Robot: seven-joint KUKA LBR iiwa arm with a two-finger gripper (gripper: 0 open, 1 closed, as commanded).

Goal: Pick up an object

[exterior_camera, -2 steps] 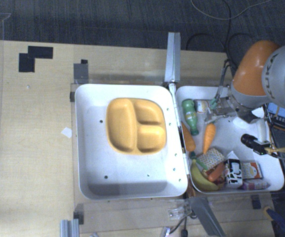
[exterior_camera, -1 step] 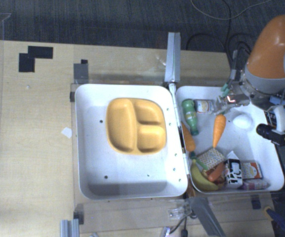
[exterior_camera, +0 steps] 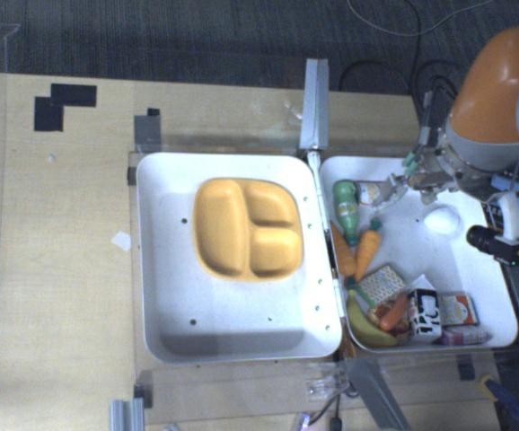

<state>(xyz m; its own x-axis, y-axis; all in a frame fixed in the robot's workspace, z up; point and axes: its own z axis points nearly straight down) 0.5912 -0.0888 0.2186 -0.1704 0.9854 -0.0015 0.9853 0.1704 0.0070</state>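
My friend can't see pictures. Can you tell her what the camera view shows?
A grey and orange robot arm reaches in from the right, its gripper above the right white bin, near a green bottle. That bin also holds carrots, a banana and small packets. The left white bin holds a yellow divided tray.

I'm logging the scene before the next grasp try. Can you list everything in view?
bins: 2, white, side by side on the bench
tray: 1, yellow, three compartments, in left bin
bottle: 1, green, right bin, upper left
carrots: 2, orange, right bin, by left wall
banana: 1, yellow, right bin, lower left
packets: several, mixed colours, right bin, lower part
cables: dark floor, top
gripper: 1, grey, over right bin's top
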